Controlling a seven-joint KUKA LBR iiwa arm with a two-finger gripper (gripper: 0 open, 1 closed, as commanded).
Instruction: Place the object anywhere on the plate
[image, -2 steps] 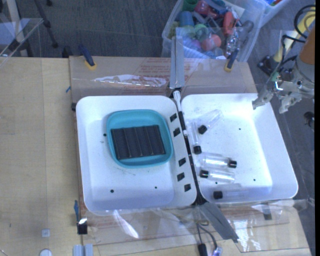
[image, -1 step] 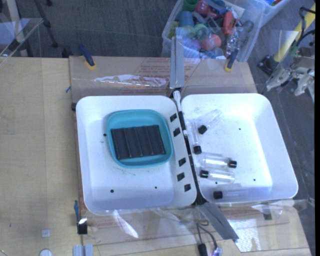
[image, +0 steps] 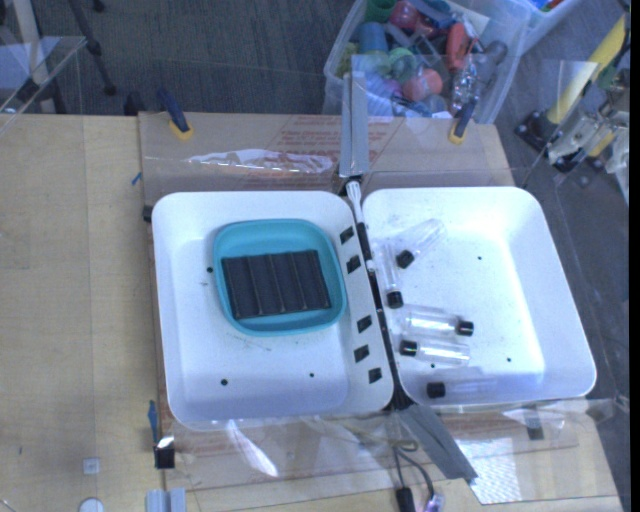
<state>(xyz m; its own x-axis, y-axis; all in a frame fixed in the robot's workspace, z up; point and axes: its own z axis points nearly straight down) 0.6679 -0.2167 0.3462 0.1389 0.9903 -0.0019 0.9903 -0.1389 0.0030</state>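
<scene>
A teal plate (image: 226, 243) with rounded corners lies in the left white bin (image: 185, 330), and a dark ribbed insert (image: 275, 283) covers its floor. Several clear plastic vials with black caps lie in the right white bin (image: 520, 300). One vial (image: 418, 240) rests slanted near the divider. Two more vials (image: 436, 324) (image: 438, 351) lie side by side lower down. Another vial (image: 462, 387) sits against the front wall. All of them lie flat on the bin floor, apart from the plate.
A raised divider (image: 358, 290) with black marks separates the two bins. A clear tub of colourful items (image: 430, 45) stands behind the bins. Wooden bench top (image: 70, 280) stretches to the left. Cables and plastic sheeting (image: 420, 470) lie at the front edge.
</scene>
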